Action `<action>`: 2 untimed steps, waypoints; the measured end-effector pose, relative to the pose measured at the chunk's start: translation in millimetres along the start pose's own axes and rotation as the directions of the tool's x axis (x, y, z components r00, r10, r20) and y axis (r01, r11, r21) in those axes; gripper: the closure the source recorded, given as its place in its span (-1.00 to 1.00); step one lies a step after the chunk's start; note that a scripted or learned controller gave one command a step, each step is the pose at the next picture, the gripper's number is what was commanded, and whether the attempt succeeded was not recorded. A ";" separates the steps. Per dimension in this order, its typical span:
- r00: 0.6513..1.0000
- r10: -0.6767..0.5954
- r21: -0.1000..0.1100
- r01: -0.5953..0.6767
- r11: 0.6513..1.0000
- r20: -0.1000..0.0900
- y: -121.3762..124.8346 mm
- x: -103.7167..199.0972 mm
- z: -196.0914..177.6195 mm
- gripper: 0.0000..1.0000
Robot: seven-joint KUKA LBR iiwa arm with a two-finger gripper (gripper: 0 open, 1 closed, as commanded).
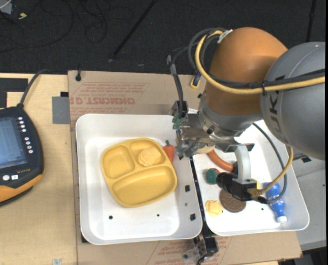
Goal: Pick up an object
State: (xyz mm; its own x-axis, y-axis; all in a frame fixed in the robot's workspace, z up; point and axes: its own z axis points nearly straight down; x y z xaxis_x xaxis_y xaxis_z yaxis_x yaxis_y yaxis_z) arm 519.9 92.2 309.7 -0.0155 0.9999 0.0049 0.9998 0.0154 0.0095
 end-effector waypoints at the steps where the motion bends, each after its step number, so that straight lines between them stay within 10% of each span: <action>1: 1.000 0.013 0.002 -0.013 1.000 0.002 -43.8 -2.0 -107.5 1.00; 2: 1.000 0.011 0.004 -0.011 1.000 0.004 -42.4 -22.1 -179.5 1.00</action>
